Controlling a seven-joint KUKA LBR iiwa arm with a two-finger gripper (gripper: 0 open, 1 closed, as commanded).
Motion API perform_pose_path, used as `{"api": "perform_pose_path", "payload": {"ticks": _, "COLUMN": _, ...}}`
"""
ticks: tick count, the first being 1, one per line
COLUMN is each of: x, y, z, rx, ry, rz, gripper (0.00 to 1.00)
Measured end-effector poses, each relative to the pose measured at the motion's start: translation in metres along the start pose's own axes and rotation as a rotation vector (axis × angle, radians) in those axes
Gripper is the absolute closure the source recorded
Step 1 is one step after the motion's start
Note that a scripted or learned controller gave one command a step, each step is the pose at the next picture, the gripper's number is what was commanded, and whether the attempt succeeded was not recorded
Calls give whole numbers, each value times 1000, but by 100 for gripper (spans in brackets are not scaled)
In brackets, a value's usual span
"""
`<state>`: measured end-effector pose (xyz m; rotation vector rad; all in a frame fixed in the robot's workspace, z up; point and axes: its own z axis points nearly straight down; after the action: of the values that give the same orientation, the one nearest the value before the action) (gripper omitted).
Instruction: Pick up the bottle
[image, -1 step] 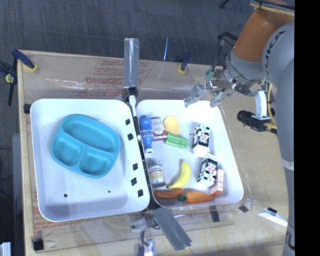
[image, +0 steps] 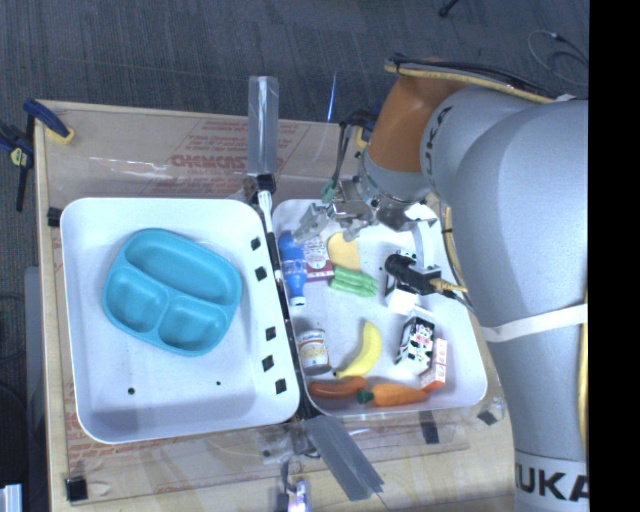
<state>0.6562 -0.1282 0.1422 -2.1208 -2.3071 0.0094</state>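
The bottle (image: 292, 263) is lying on its side in the right bin (image: 466, 342), tight against that bin's left wall, next to the divider between the two bins. Its long axis is running roughly up and down the camera view, leaning slightly, with what looks like the blue-capped end pointing toward the bin's far edge and the body trailing toward the small can (image: 313, 350).

The tool (image: 338, 212) is hanging just beside the bottle's upper end, over the far corner of the bin — how far it is open cannot be told from this angle, and nothing is showing between its tips.

To do this step well, the tool is best turned so its closing line crosses the bottle's long axis, then centred over the label before descending. The wall is crowding one side — so one tip needs to slip between bottle and wall, or the grip should go nearer the free end. The yellow block (image: 344, 251) nearby is also limiting clearance.
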Motion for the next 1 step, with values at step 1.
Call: {"api": "perform_pose_path", "payload": {"ticks": 1, "x": -1, "y": -6, "z": 31, "rx": -3, "ry": 1, "rz": -149, "gripper": 0}}
